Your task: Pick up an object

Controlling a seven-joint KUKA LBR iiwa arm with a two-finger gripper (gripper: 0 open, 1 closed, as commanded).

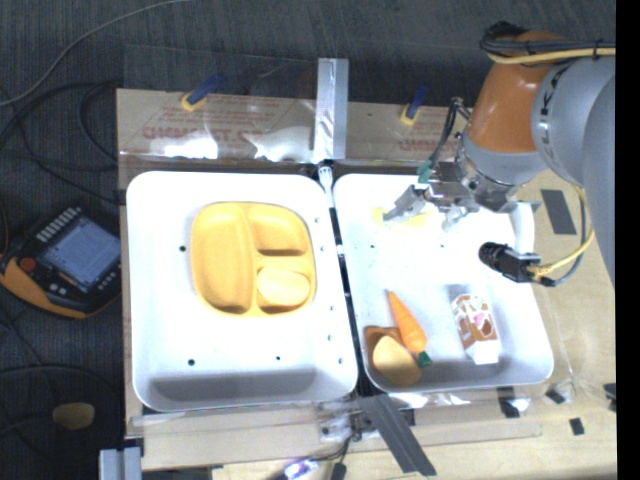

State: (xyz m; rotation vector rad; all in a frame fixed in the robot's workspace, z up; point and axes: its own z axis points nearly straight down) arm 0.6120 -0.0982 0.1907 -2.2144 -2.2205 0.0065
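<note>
Claw (428, 204) hung spread and empty over right white bin (520, 363) far end | orange plastic carrot (405, 323), tan bowl (393, 360), small white carton (476, 328) lay near front, well apart | risk: closing here would likely catch nothing; carrot touching bowl could roll.

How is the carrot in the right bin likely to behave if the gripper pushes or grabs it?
The carrot looks like a smooth, tapered toy, so it is probably light and stiff. Its round body may roll or pivot when pushed. Its green end lies against the yellow piece, which could get nudged along. The taper might slip from the gripper.
</note>
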